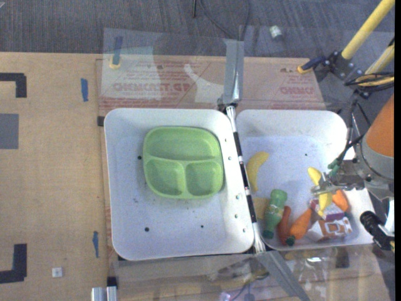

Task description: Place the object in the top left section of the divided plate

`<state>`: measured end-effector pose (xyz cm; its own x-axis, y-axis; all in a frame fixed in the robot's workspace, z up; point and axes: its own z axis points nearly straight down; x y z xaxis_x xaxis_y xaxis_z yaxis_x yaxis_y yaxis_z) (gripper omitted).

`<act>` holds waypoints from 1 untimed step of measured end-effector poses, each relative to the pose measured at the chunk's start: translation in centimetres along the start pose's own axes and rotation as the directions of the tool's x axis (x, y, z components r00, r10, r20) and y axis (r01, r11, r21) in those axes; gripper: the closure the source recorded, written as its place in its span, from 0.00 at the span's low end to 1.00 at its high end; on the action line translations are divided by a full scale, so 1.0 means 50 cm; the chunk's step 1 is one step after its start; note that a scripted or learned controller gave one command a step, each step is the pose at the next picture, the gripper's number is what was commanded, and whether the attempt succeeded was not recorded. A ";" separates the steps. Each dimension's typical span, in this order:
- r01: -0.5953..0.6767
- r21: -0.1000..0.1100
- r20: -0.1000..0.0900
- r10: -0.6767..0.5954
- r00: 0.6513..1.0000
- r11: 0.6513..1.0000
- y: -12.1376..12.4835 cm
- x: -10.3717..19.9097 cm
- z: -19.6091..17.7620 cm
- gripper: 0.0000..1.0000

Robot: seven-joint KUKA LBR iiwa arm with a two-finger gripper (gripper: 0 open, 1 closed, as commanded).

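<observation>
While the green divided plate (pixel 183 162) sits in the left bin (pixel 125 224), the end effector (pixel 330 185) hovers at three o'clock over the right bin (pixel 294 127), and its state cannot be told. A small yellow piece (pixel 315 176) lies touching it, near a banana (pixel 255 167), bottle (pixel 273 212) and carrot (pixel 301 224).
</observation>
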<state>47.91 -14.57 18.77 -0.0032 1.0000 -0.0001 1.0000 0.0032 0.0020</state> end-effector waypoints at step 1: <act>-0.093 0.002 0.001 0.093 0.996 0.996 0.106 0.153 -0.059 1.00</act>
<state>53.21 -6.88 21.74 0.0901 0.9959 -0.0007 0.9959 -0.0901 -0.0005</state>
